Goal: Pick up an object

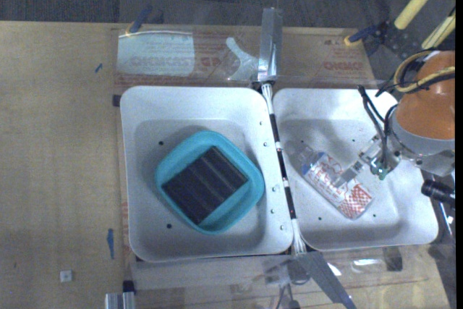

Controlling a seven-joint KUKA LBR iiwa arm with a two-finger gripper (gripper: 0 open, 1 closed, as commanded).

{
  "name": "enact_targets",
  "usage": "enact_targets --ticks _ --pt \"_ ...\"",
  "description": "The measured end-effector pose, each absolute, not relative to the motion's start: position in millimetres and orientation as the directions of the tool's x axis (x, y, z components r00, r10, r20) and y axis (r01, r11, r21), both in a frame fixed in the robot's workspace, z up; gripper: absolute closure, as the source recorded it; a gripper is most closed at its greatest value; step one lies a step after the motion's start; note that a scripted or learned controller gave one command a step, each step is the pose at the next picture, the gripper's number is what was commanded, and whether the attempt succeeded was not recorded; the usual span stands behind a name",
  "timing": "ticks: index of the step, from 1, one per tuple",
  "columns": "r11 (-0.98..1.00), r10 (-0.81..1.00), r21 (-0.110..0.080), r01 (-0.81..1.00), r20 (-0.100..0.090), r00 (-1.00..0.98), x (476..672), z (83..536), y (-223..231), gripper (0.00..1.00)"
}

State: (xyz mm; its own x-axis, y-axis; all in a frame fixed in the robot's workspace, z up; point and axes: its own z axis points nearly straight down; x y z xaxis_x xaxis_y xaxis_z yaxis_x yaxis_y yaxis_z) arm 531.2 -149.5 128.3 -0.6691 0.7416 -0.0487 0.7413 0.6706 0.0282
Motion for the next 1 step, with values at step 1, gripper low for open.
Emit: enact_targets --ticks 1 --pt "0.759 0.651 0.038 0.650 -0.060 -0.757 531.9 126.7 -158.4 0.00"
